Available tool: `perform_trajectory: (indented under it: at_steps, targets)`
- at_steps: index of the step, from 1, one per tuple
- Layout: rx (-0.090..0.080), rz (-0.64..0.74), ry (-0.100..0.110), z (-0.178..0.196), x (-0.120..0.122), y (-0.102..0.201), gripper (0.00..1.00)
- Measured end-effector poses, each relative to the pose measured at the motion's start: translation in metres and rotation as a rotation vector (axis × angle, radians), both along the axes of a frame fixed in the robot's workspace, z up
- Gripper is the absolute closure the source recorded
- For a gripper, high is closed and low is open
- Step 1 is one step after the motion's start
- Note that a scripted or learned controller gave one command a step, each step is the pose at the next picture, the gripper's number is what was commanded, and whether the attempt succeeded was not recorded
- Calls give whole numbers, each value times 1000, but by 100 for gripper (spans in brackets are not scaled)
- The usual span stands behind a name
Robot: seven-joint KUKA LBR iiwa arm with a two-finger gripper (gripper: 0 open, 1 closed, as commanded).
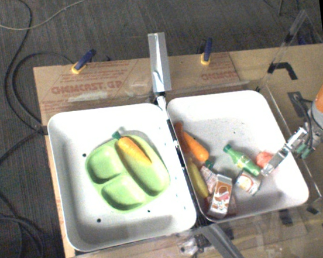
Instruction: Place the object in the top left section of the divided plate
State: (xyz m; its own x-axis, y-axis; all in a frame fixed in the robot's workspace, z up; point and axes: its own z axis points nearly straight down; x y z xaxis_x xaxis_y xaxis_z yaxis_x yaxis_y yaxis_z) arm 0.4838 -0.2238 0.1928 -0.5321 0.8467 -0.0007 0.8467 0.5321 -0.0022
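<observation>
A green divided plate [114,192] lies in the left bin [80,224]. An orange-and-yellow elongated object [131,150] rests on the plate's upper part, along the ridge between the top left section [100,164] and the long right section. My gripper [271,166] is low over the right side of the right bin [288,197], slanting down to the left from the wrist. Its tip is next to a small red object [264,157]. I see nothing held in it.
The right bin holds a carrot [194,146], a green bottle [238,158], a yellow banana-like piece [198,181], a small carton [220,197] and a round item [248,183], all crowded in its lower left. A metal divider [160,66] stands behind the bins.
</observation>
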Motion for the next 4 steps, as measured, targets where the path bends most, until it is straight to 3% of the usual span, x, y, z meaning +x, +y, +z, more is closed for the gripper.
perform_trajectory:
  at_steps: [1, 2, 3, 4]
  targets:
    - [1, 2, -1, 9, 1, 1, 100]
    - [3, 42, -4, 35, 2, 1, 100]
    - [4, -46, -2, 23, 1, 2, 100]
    - [3, -43, -3, 29, 1, 1, 100]
